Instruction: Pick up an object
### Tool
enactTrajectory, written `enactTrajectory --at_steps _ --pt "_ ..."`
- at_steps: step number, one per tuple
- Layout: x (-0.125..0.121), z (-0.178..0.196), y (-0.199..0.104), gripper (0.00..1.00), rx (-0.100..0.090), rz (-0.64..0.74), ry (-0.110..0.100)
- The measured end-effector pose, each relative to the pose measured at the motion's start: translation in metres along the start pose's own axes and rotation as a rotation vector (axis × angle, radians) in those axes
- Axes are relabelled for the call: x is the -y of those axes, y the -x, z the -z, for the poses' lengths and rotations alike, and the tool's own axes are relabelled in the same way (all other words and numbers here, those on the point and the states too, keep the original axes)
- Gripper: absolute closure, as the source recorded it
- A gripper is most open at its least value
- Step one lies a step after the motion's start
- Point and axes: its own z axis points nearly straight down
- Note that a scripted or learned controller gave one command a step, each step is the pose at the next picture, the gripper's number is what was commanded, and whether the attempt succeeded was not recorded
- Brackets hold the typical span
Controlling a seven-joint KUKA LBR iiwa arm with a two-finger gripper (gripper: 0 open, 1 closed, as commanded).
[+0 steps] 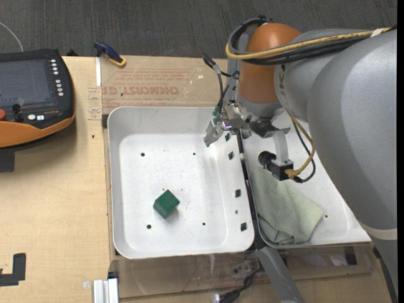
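Across two white bins (120, 169), one green cube (166, 204), one cloth (287, 216); gripper (218, 131) state unclear.

Teach pendant (31, 96), orange-edged, at bench (50, 194) left edge. Cardboard sheet (151, 87), red lettering, along far edge behind left bin (120, 188). Blue-and-yellow clamp (110, 53) at cardboard's far-left corner. Pale cloth (287, 216), crumpled, in right bin (341, 223), near side.

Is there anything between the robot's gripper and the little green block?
No. In the camera view, just bare white bin floor lies between the gripper and the green block.
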Motion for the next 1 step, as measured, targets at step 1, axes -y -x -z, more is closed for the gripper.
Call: enactTrajectory --at_steps 1 --pt "0.0011 0.0120 0.0214 1.00 0.023 -0.022 0.003"
